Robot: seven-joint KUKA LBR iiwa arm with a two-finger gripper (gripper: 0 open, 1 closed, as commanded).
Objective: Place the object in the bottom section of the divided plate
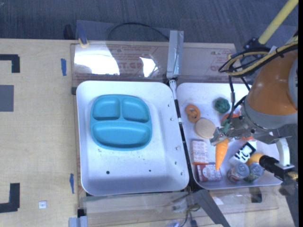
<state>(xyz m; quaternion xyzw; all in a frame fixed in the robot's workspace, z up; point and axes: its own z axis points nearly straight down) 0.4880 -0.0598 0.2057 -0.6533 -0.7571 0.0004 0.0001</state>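
The blue plate [121, 121] lies in the left bin [94, 174], toward its upper half, with two small sections along its top and one wide section along the bottom. All three sections are bare.

The arm [274, 91] reaches over the right bin [182, 91], right of the plate. Its hand [226, 130] hangs low over the middle of that bin, and the fingertips sit right at the top end of a carrot [220, 154]. The carrot points down and away from the hand, with its thick end under the fingers. Whether the fingers are closed on it or merely touching it cannot be told from this angle, as the wrist covers them.

Other things lie in the right bin, all right of the plate. A beige round piece [205, 127] lies just left of the hand, and an orange ring [192, 112] sits above it, nearer the plate. A green ball [221, 104] lies above the hand. A red and white packet [200, 152] lies just left of the carrot, with a second packet [208, 173] below it; their print is too small to read. A black and white card [245, 151] shows right of the carrot, its marks unreadable. Cans [245, 171] stand at the bin's lower right.

The tabletop [33, 141] stretches left of the plate.
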